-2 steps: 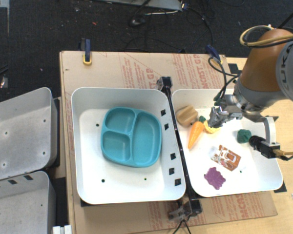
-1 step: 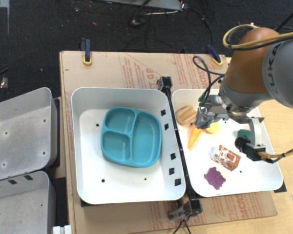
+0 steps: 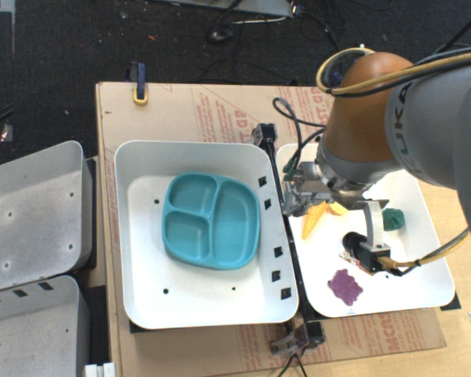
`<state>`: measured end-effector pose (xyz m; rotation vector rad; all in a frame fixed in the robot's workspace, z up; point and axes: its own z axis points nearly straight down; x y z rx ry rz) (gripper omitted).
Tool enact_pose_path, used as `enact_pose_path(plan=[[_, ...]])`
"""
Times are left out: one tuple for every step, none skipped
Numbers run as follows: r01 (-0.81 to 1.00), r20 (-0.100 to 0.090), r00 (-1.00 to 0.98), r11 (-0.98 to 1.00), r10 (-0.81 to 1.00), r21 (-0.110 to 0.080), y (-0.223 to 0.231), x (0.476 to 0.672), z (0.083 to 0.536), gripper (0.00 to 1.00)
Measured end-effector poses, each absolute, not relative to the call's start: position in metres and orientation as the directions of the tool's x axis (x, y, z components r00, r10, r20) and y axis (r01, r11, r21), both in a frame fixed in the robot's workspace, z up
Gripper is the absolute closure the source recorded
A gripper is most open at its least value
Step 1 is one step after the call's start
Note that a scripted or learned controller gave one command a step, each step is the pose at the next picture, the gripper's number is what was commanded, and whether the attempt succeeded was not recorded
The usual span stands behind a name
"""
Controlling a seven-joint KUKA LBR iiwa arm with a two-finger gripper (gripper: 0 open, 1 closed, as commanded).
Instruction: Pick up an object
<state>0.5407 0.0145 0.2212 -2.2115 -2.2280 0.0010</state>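
My gripper hangs low over the left side of the right bin, under the grey and orange arm. A yellow object lies just below and to the right of the gripper, partly covered by it. I cannot make out whether it is touched. A green lump rests further right in the same bin. A purple piece lies near that bin's front. A teal divided plate sits in the middle of the left bin.
The wall between the two bins runs right beside the gripper. A cardboard sheet lies under both bins. A white tray lid stands off to the far left. Cables trail from the wrist.
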Motion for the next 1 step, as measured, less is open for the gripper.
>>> enact_pose_path(plan=[[1.0, 0.001, -0.007, 0.007, 1.0, -0.002, 0.0559, 0.5264, 0.2265, 1.0]])
